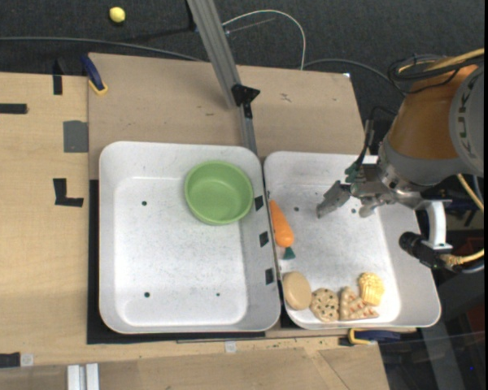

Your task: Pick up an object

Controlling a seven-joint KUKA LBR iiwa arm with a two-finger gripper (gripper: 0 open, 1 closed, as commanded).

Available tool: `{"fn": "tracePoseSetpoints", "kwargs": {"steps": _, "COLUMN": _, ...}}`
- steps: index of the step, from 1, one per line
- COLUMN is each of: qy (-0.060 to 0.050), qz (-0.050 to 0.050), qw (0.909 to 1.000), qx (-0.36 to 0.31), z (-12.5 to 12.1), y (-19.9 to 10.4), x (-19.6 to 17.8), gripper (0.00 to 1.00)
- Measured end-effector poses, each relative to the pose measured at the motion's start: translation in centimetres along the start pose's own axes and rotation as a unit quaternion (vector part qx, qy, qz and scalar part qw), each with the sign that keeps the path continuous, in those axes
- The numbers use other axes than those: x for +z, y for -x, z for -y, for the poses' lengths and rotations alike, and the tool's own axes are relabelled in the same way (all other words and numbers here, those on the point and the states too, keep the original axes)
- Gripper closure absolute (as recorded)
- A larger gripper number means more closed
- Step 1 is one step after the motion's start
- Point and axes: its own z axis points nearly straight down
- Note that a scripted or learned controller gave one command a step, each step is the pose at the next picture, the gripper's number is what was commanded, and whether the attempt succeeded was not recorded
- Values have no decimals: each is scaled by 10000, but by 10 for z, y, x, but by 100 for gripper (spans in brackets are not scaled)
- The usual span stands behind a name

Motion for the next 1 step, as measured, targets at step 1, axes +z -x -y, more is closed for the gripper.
{"fn": "tracePoseSetpoints", "kwargs": {"steps": 1, "qy": 0, "qz": 1, "qw": 10000, "qx": 0, "z": 0, "y": 0, "x": 0, "gripper": 0}}
